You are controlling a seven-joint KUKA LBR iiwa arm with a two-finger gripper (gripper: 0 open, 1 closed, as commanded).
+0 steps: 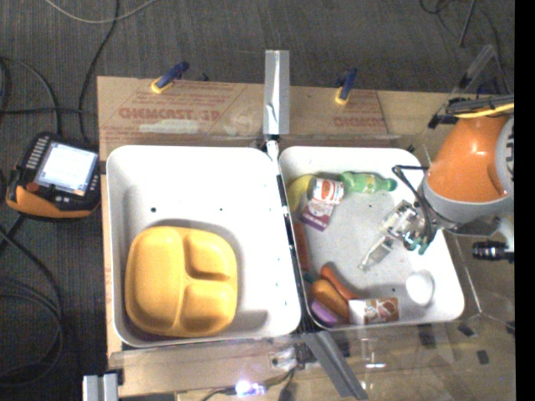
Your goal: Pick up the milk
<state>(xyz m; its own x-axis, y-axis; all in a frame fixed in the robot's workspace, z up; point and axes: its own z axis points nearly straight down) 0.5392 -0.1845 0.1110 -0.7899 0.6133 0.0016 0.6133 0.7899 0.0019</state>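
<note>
Bench (117, 107) carries two shallow white bins side by side. Left bin (167, 161): one yellow sectioned tray (182, 281), lying toward the near left corner and taking up much of the floor. Right bin (368, 159): arm (470, 164) enters over the right wall, its orange band above the wrist. Gripper (378, 253) hangs over the middle of the right bin, tilted toward the near left; whether its fingers are spread or closed cannot be told, and nothing is visibly between them. A green bottle (366, 182) lies on its side along the far wall. Beside it, at the far left corner, sit a yellow fruit (299, 192), a red-and-white can (326, 190) and a purple packet (316, 216), all bunched together. The milk (374, 311), a small carton with a brown-and-white label, lies on its side against the near wall, well apart from the gripper. Just left of the carton: orange carrot-like pieces (333, 286) and a purple item (323, 312) in the near left corner. A white round cup (420, 288) sits near the near right corner.
</note>
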